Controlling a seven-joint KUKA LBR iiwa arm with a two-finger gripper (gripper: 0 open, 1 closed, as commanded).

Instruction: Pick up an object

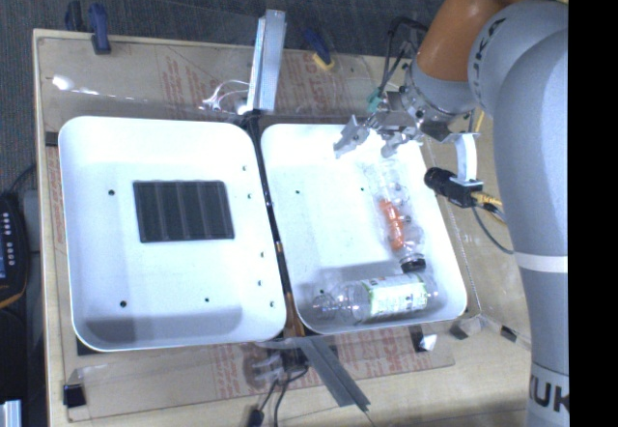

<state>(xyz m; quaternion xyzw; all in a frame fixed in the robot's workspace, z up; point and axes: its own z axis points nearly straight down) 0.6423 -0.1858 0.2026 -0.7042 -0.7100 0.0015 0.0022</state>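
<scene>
Gripper (375, 137) — fingers spread, holding nothing, poised over the right bin's (319, 222) far edge | clear plastic bottle (381, 299) lies on its side along the near wall; smaller clear bottle with orange contents (394, 217) by the right wall | both likely light, slick, crushable — best grasped across the mid-body.

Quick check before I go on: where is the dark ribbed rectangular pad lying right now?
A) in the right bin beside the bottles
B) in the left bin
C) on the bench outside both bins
B: the dark ribbed pad lies flat on the floor of the left bin, while the clear bottles are in the right bin.
</scene>
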